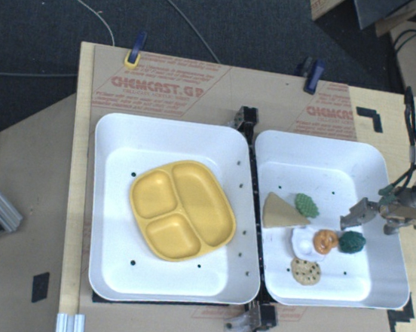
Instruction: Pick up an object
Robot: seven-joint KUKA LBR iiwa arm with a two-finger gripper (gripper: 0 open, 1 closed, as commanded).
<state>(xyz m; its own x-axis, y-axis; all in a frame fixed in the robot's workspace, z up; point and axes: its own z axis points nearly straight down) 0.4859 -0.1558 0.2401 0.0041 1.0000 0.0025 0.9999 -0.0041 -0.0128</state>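
The right bin (360,162) holds several small items. A light green bumpy piece (307,205) lies by a beige wedge (281,212) near the bin's left wall. An orange ring (325,241) rests against a white piece (303,245), with a dark green lump (351,242) just to its right. A speckled cookie (305,271) sits nearer the front. My gripper (369,219) reaches in from the right edge, low over the bin's right side, just above and to the right of the dark green lump. Nothing shows in its grasp.
The left bin (120,142) contains a yellow three-compartment plate (182,210). A black clamp (247,118) sits where the two bins meet at the back. Cables (413,128) hang at the right beside the arm.
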